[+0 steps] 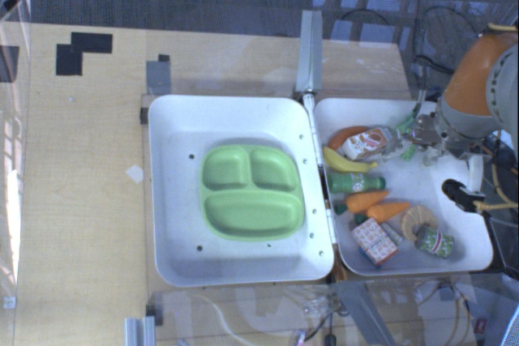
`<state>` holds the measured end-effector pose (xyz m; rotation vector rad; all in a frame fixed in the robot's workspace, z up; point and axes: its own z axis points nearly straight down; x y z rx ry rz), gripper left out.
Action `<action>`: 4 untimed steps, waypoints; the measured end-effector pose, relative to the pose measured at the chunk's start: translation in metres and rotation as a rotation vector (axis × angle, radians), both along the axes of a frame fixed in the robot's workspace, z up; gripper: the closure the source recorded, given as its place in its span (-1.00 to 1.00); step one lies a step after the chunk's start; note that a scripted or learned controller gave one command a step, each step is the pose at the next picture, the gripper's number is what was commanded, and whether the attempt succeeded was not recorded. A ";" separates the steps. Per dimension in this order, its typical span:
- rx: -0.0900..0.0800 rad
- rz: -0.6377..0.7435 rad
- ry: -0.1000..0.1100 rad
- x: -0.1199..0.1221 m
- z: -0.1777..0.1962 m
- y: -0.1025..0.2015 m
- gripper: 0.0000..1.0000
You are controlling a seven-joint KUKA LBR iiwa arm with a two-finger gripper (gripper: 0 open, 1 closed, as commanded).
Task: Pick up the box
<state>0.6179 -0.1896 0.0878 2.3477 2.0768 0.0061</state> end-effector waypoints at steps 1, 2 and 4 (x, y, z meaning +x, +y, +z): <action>0.000 0.004 -0.007 0.003 0.013 0.001 1.00; 0.000 0.004 -0.007 0.003 0.013 0.001 -1.00; -0.001 -0.155 -0.005 0.056 0.013 0.001 1.00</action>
